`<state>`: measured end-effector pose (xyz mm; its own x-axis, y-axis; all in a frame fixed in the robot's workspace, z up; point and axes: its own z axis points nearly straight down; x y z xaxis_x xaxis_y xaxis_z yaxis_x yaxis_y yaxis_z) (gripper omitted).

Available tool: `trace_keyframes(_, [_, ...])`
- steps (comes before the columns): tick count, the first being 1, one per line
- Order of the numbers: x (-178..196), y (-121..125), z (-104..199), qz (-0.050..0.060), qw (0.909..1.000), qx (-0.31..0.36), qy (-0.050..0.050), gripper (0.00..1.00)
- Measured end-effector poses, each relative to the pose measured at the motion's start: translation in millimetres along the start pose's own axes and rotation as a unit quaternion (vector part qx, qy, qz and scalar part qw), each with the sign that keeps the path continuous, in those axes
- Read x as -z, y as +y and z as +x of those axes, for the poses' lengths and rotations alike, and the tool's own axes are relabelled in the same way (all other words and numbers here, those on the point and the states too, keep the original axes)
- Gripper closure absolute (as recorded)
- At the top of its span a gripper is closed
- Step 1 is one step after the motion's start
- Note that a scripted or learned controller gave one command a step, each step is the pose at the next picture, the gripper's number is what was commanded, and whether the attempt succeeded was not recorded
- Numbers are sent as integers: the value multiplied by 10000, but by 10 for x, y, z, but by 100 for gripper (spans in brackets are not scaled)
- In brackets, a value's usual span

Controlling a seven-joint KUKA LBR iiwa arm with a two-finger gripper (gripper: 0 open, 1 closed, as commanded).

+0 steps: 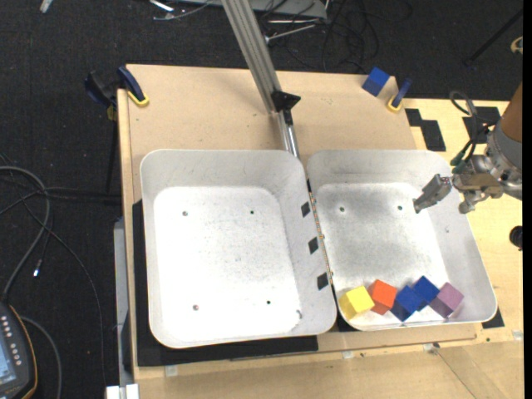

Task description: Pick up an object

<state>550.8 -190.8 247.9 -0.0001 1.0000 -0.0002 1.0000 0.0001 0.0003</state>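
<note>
Four small blocks lie in a row along the near edge of the right bin (366, 214): a yellow block (357, 301), an orange block (383, 294), a blue block (415, 297) and a purple block (448, 299). My gripper (450, 197) hovers over the bin's far right rim, well above and behind the blocks. It is open, with nothing between its spread fingers.
The left bin (220, 239) sits beside the right one. A slanted metal pole (253, 44) crosses the bench's far side. Another blue block (376, 80) rests on the bench top at the back right, near a yellow-tipped clamp (396, 98).
</note>
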Motion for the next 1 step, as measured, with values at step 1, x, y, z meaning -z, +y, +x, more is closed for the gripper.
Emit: trace_keyframes(1, [-787,65,273,37,10000,21,15,0])
